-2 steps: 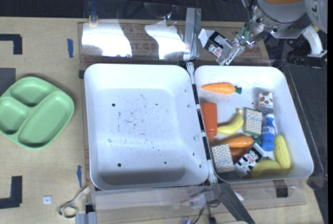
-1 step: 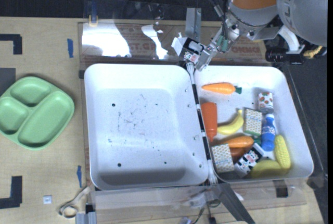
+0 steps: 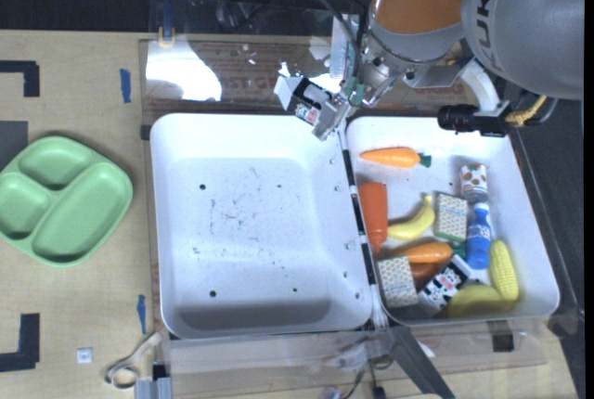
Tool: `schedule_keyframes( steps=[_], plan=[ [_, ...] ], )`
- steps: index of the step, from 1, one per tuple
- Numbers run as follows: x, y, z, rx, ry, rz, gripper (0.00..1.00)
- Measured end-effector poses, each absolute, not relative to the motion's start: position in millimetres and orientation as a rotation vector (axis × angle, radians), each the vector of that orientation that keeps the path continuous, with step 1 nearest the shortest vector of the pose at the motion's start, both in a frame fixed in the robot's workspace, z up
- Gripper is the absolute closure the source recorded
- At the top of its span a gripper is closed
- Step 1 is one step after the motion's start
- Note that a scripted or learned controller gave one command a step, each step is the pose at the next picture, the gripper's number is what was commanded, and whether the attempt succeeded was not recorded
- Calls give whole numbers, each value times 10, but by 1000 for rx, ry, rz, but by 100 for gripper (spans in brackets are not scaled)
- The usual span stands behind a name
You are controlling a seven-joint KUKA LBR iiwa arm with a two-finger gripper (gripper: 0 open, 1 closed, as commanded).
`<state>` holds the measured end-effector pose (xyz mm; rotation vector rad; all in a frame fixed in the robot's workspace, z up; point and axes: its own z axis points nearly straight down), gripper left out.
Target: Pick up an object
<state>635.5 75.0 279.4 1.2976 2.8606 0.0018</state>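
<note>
The arm [image 3: 483,7] comes in over the far edge of the right bin [image 3: 534,202], grey body with orange band up top. The gripper [image 3: 345,100] sits above the far corner where the two bins meet, with a small black-and-white carton [image 3: 306,100] right at its tip, on the side away from the right bin. The carton looks lifted clear of the bins, up over the far rim, but whether it is actually pinched between the fingers or the gripper is open or closed I cannot tell; the tip is too cluttered.

Everything else sits in the right bin. A carrot [image 3: 392,158] lies crosswise near its far end. An orange-red cylinder [image 3: 373,212] runs along the wall next to the divider. A banana [image 3: 415,221] lies beside that cylinder, curving toward the bin's middle. A second orange piece [image 3: 425,252] lies just nearer the front, touching the banana. A small can [image 3: 472,178] stands toward the outer wall. A patterned box [image 3: 451,216] is near the middle, and a blue bottle [image 3: 478,238] is just beside it. A corn cob [image 3: 502,267] lies against the outer wall. A yellow lemon-like item [image 3: 475,298] is at the front, a black-and-white item [image 3: 444,286] next to it, and a checkered packet [image 3: 397,281] sits in the front corner by the divider.

The left bin [image 3: 251,221] adjoins the right bin. A green divided plate [image 3: 60,199] rests on the desk [image 3: 74,91], well beyond the left bin.
</note>
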Motion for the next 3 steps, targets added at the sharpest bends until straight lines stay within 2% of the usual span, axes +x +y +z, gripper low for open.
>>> schedule_keyframes(
  steps=[1,2,3],
  plan=[
    [6631,812,2852,1213,2893,4,100],
    [6555,997,3456,831,3023,5,100],
    [6306,1312,3293,502,3100,3,100]
  ],
)
